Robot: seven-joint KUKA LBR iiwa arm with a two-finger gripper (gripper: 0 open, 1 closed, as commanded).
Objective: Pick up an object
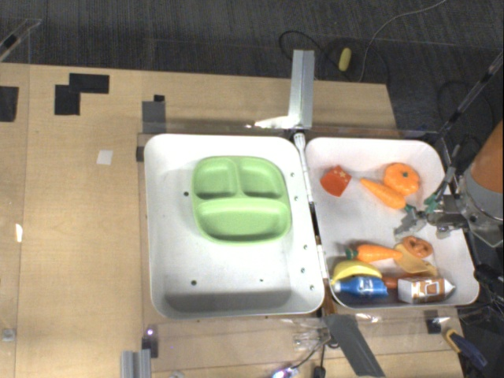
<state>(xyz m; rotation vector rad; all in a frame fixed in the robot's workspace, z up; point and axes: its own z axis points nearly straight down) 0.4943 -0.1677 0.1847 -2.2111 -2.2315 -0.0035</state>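
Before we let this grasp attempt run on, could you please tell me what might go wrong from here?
1. The gripper hovers at the right white bin's crowded right side; descending, it might strike both the long orange carrot and the round brown-orange toy and catch neither.
2. The yellow banana, blue can and white bottle lie packed along the near wall, leaving little finger room.

A pale wooden surface [71, 235] with black squares [79, 91] meets dark grey carpet [197, 14] crossed by a thin cable [394, 22].
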